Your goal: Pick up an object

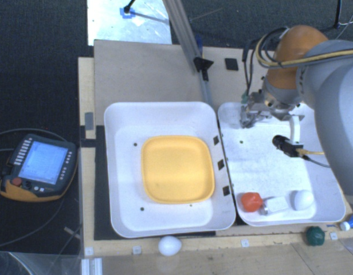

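So as far as we could judge, the pick hadn't really happened at this point. The arm (314, 67) was hanging over the far end of the right bin (234, 110), with the gripper (249, 118) low near that bin's back left corner. We honestly couldn't tell how the jaws stood; that end of the tool was just a small grey blur from our angle, and we saw nothing clamped in it.

The candidates for picking were all down at the near end of that same bin, well apart from the gripper: an orange-red object (250, 201), a small white block (276, 204) just beside it, and a white egg-shaped ball (303, 199) next to that. All three sat on the bin floor, untouched as far as we could see.

The left bin (122, 125) just had a yellow plate (178, 168) sitting in its middle. Another white ball (169, 246) lay outside the bins on the bench edge, and a dark green ball (314, 235) lay off the right bin's near corner.

So our read: nothing lifted, whole grab left to do.
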### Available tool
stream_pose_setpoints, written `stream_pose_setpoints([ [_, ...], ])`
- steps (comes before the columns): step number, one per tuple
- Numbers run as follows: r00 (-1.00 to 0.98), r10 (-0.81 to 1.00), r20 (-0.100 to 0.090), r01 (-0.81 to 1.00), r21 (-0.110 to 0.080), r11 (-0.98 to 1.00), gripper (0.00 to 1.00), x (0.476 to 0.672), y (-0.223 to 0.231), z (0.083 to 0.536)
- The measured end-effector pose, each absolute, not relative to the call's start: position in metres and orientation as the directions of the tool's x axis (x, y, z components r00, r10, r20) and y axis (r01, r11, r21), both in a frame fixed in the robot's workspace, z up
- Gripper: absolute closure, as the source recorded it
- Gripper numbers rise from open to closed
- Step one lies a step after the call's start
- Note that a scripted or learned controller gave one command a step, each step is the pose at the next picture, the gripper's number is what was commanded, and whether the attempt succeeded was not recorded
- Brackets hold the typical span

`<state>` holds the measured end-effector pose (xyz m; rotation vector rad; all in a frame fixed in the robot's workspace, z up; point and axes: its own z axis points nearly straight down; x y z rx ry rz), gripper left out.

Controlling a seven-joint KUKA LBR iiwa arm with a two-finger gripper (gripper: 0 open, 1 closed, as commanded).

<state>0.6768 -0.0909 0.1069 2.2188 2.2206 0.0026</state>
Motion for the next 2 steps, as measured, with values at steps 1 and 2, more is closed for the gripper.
stream_pose_setpoints([
  [1, 0.0, 1.0, -0.001, 1.0, 0.006, 0.0, 1.0, 0.676, -0.092, 0.171],
  [2, -0.001, 1.0, 0.0, 1.0, 0.006, 0.001, 1.0, 0.677, -0.093, 0.224],
])
